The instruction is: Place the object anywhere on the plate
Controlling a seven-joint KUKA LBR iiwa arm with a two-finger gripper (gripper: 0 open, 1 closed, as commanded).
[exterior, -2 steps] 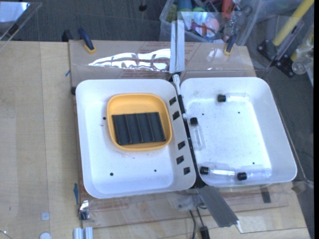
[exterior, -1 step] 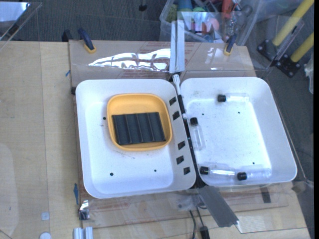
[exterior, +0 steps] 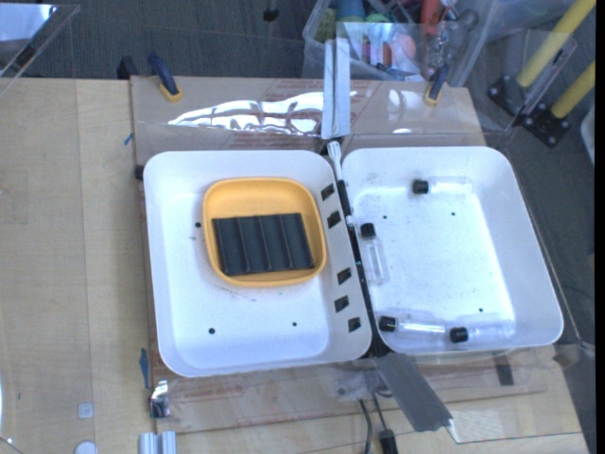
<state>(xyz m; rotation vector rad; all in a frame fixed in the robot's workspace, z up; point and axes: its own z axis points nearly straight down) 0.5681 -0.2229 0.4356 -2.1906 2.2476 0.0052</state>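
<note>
1. Yellow-orange, with rounded corners, the plate (exterior: pixel 216 206) sits in the left bin (exterior: pixel 180 320), a little towards its far side.
2. Black and ribbed, a flat rectangular object (exterior: pixel 263 242) lies on the plate. It rests inside the rim, its ridges running front to back, and it sits nearer the plate's front edge than its back edge.
3. White floor shows all round the plate, marked with a few small dark specks.
4. Whether the gripper is spread or pressed together I cannot tell, so I place things by the side the arm reaches in from, which is the right.
5. On that side lies the right bin (exterior: pixel 510 253), touching the left bin along a shared middle edge.
6. A row of small black tabs (exterior: pixel 342 274) runs down that edge.
7. Three clear tubes with black caps lie in the right bin:
   - one tube (exterior: pixel 442 187) lies near the far wall;
   - a second tube (exterior: pixel 371 253) lies just beside the middle edge;
   - a third tube (exterior: pixel 425 329) lies along the front wall, with a black cap (exterior: pixel 458 335) near it, though the glare makes it hard to tell whether that is a separate piece.
8. Behind the bins, a clear tub (exterior: pixel 406 17) holds a jumble of colourful things.
9. Two blue-handled clamps (exterior: pixel 163 76) grip the board at the back.
</note>
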